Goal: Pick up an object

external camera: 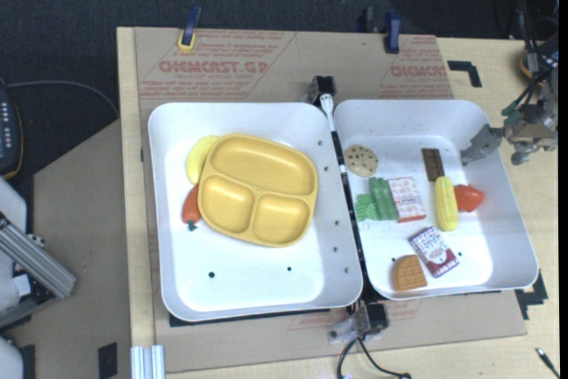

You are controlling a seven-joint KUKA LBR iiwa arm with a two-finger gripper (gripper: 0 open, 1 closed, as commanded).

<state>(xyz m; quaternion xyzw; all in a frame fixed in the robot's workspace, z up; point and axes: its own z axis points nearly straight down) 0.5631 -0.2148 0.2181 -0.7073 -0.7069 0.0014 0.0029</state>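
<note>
Camera view, from the front: in the right bin (506, 217) lie a cracker (409, 272), a red packet (434, 250), a yellow corn (445, 201) and a cookie (361, 160). Nothing is picked up yet. Farther back, the gripper (486, 142) hangs over the bin's far right corner. I cannot tell how wide it is; it looks empty.

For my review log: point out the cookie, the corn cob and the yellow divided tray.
cookie (361, 160), camera view, its centre.
corn cob (446, 202), camera view, mid-length.
yellow divided tray (259, 162), camera view, its large compartment.
</note>
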